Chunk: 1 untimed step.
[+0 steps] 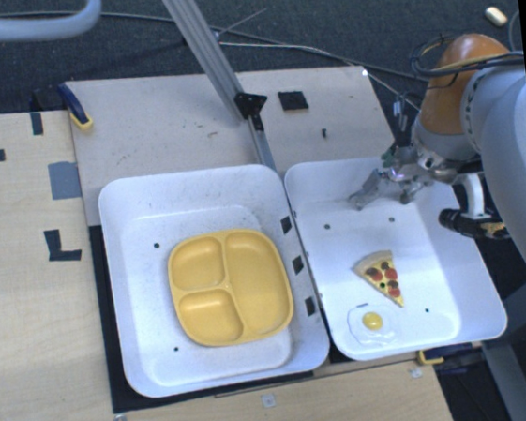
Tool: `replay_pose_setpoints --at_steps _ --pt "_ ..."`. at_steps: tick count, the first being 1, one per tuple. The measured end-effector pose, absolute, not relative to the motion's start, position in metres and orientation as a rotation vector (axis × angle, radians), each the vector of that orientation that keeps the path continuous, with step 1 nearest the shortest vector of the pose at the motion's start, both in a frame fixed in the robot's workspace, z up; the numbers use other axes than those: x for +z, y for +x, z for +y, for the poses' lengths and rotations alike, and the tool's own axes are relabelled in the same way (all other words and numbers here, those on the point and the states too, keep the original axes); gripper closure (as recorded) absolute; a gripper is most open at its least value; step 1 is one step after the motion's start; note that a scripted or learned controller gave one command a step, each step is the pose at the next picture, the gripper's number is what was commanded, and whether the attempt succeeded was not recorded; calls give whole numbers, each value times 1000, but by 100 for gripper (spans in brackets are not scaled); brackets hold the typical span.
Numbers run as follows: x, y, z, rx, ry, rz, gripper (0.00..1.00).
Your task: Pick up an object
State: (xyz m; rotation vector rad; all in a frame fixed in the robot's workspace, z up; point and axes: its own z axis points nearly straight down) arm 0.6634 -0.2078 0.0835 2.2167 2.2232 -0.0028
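A toy pizza slice [382, 277] lies in the right bin [465, 323], near its middle. A toy fried egg [371, 322] rests just below it, close to the bin's front edge. My gripper [380, 197] hangs over the far part of the right bin, above and apart from the pizza slice. Its fingers [363, 194] are spread open and hold nothing. The grey arm with its orange band [451, 80] comes in from the right.
A yellow divided plate [229, 286] sits in the left bin [133, 229]. A metal pole [212, 50] slants up from between the bins. Black cables [320, 52] run across the bench behind the bins.
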Motion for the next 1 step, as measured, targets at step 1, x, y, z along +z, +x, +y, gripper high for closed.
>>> replay_pose_setpoints --at_steps 1 --pt "97 665 -208 -2 2211 2221 100"
